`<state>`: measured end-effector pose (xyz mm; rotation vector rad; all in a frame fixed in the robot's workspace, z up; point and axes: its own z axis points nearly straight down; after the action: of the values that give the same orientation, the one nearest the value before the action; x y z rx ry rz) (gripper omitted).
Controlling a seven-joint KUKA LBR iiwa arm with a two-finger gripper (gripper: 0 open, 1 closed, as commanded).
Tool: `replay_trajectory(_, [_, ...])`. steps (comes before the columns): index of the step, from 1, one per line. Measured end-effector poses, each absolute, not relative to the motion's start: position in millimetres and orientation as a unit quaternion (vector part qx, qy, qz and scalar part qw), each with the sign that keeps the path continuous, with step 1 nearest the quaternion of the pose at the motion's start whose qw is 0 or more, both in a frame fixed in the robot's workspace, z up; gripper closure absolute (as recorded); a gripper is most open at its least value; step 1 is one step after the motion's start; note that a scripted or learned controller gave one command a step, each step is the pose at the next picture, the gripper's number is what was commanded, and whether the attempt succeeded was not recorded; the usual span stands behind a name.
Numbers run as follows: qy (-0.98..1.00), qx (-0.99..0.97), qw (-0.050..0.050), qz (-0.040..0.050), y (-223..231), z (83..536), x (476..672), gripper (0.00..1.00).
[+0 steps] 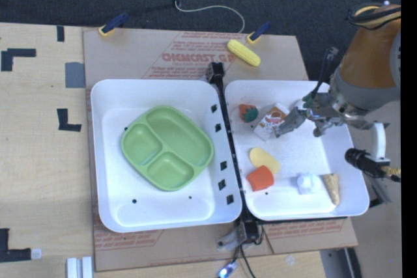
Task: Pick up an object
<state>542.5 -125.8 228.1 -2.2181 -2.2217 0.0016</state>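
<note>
My gripper (pixel 303 126) hangs over the right bin (pixel 355 208), in its upper right part, and its two fingers stand apart with nothing between them. The left fingertip (pixel 281 130) is right beside a white packet with red print (pixel 269 122). Left of the packet lies a small red and green toy (pixel 247 112). Lower in the bin sit a yellow piece (pixel 262 158), an orange-red block (pixel 260 178), a small white object (pixel 305 183) and a tan wedge (pixel 332 187).
The left bin (pixel 107 114) holds a green divided plate (pixel 168 147). A yellow corn-like toy (pixel 244 53) lies on the cardboard behind the bins. Black clips line the wall between the bins (pixel 225 140). The arm's body (pixel 368 68) rises over the right bin's right edge.
</note>
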Motion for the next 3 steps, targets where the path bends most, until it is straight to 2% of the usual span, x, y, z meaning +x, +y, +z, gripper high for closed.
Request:
replay_trajectory(1, [-0.707,-0.707,0.008,0.0045,-107.3,102.7,491.7,0.0])
replay_trajectory(2, [-0.708,-0.707,-0.001,0.0002,-93.3,84.1,500.4,0.0])
replay_trajectory(3, [-0.708,-0.706,-0.001,-0.002,-67.1,189.7,484.0,0.0])
